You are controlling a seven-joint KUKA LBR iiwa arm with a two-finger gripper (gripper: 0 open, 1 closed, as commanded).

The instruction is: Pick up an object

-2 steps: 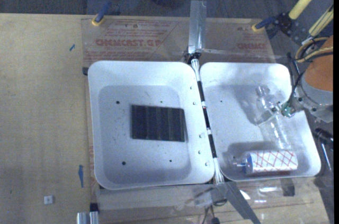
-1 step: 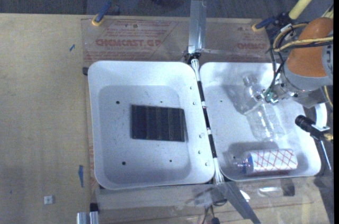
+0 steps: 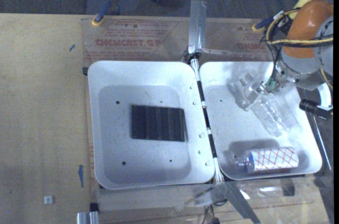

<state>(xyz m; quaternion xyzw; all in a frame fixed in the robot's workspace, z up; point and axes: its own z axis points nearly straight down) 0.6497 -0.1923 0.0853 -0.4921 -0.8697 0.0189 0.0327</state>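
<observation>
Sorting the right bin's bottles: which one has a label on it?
The bottle lying along the right bin's front edge: it has a white label with red crosshatching. The clear bottle beside the tool is bare.

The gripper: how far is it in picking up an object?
Done: the gripper has reached into the right bin. In hand: it is beside a clear plastic bottle, but no hold is visible. Left: grasping and lifting. The red-patterned bottle lies untouched.
</observation>
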